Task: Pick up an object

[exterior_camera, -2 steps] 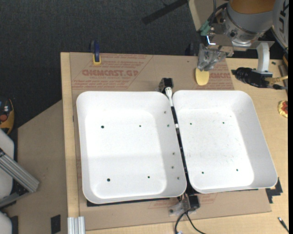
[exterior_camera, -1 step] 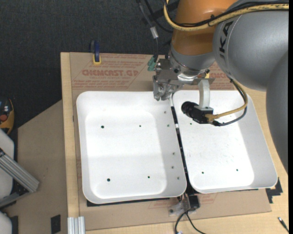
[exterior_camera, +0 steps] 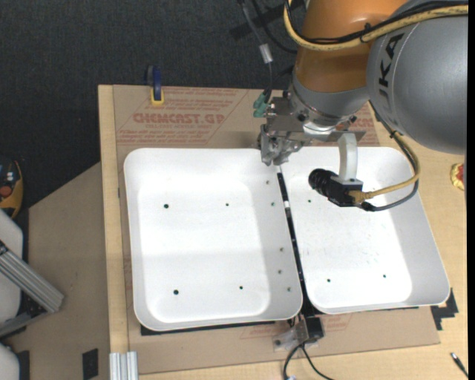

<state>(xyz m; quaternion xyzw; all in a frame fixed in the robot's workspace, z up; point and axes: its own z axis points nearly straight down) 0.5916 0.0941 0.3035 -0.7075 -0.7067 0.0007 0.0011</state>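
Orange-banded arm (exterior_camera: 349, 22) overhead, tool (exterior_camera: 276, 152) at bins' (exterior_camera: 148, 223) seam — cardboard (exterior_camera: 200, 115) beneath

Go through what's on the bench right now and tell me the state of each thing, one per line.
Claw: low at the far end of the seam between the two bins, nothing visibly held.
Left bin: flat on the board, white floor in view.
Right bin: flat on the board, edge against the left bin.
Black camera unit: hanging from the wrist over the right bin.
Blue-and-yellow clamp: clipped upright on the board's far edge.
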